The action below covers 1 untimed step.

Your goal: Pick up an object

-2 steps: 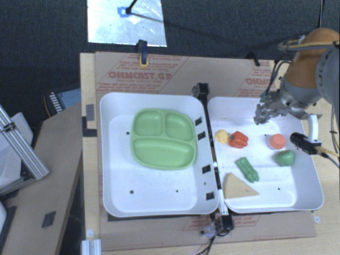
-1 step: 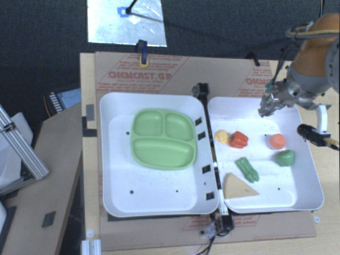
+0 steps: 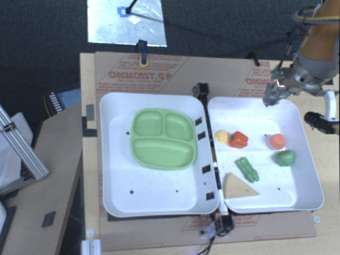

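The right bin holds several toy foods: a small yellow piece, a red pepper, an orange-pink round piece, a green round piece, a green ridged vegetable and a tan wedge. My gripper hangs over the back edge of the right bin, above and behind the orange-pink piece. Nothing shows between its tips.
The left bin holds a light green divided plate. Black clips sit along the seam between the bins. A shiny sheet lies behind the bench. A metal frame stands at the far left.
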Motion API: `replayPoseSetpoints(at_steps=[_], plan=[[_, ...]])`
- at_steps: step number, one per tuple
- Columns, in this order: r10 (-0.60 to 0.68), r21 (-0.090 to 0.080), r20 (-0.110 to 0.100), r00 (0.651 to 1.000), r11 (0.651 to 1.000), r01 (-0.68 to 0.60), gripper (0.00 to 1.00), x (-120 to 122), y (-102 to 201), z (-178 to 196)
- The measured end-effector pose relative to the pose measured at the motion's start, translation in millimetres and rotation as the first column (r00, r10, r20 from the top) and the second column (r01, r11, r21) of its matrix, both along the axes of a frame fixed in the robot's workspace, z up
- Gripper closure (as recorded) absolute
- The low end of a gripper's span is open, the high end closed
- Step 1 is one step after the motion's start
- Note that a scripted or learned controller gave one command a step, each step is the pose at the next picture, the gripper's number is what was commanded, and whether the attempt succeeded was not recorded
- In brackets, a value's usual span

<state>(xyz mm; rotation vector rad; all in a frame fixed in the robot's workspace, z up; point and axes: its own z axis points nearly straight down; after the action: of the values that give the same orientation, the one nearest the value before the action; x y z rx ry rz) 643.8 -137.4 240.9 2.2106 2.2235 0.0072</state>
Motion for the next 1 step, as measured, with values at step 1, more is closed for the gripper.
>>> replayPoseSetpoints(at_steps=[1], plan=[[0.003, 0.002, -0.006, 1.0, 1.0, -0.003, 1.0, -13.2, 47.8, 4.0]])
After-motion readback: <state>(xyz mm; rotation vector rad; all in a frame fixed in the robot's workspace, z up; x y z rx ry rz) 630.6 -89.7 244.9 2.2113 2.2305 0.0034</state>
